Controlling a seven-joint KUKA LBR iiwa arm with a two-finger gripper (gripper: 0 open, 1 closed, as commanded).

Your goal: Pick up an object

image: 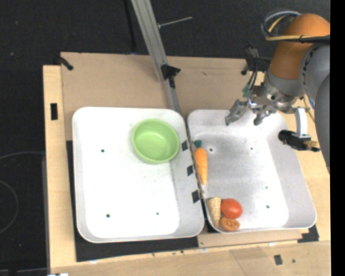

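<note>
In the right bin (276,171) an orange carrot (200,164) lies along the left wall. A red tomato (232,208) sits at the bin's near left corner, with a tan piece (215,207) on its left and a small brown piece (229,224) just in front. A green bowl (155,141) stands in the left bin (103,200) near its far right corner. My gripper (245,115) hangs over the far edge of the right bin, open, with nothing between its two spread fingers. It is well away from the carrot and the tomato.
A slanted metal pole (152,39) runs from the top of the view down to the gap between the bins. Black clips (192,171) sit along the divide. The bins rest on a tan board (115,79).
</note>
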